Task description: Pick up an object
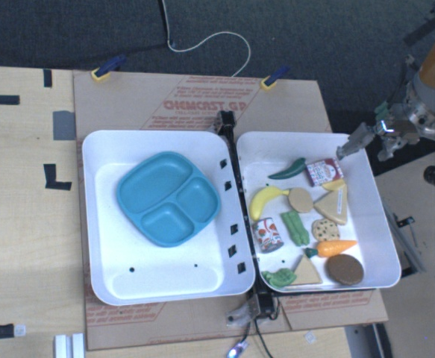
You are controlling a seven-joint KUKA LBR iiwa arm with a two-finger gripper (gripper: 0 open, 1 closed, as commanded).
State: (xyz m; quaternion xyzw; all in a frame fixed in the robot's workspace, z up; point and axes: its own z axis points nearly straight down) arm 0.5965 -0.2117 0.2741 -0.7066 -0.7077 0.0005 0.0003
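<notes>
Camera view: toy food fills the right bin [385,222], from a brown disc [345,269] and carrot [335,248] at its near edge to a banana [265,199]; the gripper [374,143] hovers beyond its far right corner, jaws spread, holding nothing.

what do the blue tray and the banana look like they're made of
The blue tray looks like moulded plastic: one even colour, rounded compartment edges, a soft sheen. The banana is probably a plastic toy too: flat uniform yellow with a smooth surface, though at this size rubber or foam can't be ruled out.
</notes>
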